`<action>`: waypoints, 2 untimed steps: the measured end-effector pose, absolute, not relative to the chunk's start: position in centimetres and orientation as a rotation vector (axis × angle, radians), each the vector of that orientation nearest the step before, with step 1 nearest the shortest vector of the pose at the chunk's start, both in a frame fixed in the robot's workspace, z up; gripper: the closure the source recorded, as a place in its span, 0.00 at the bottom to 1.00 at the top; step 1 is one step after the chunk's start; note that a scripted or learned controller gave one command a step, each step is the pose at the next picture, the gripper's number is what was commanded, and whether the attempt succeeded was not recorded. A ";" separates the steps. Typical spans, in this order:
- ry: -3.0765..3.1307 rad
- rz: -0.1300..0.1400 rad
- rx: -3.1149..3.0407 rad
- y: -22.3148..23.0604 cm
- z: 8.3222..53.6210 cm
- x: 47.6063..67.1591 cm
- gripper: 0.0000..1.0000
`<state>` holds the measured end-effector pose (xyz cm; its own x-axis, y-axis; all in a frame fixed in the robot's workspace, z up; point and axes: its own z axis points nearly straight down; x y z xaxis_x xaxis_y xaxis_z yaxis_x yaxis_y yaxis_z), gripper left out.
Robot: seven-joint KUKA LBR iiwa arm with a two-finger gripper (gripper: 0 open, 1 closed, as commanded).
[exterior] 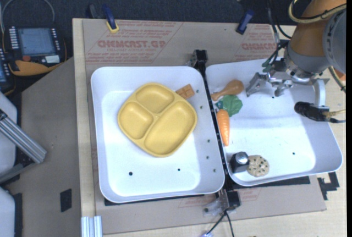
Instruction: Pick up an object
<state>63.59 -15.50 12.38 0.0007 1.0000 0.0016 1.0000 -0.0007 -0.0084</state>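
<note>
My gripper (265, 87) hangs over the back of the right bin (280, 134), its metal fingers (253, 85) spread and nothing between them. Just to its left lies a tan drumstick (231, 88). Below that are a green leafy piece (230, 104) and an orange carrot (223, 126) along the bin's left wall. A cookie (257, 165) and a small black and silver round thing (239, 160) sit at the front left corner.
The left bin (107, 142) holds a yellow divided plate (158, 119), with a small brown block (185, 91) at the plate's upper right edge. The middle and right of the right bin show bare white floor. Cardboard lies under both bins.
</note>
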 end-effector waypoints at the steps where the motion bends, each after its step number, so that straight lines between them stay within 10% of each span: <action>1: -2.227 -0.001 -2.228 -15.7 8.9 63.9 0.00; 2: -2.232 -0.016 -2.233 -15.6 10.5 64.2 1.00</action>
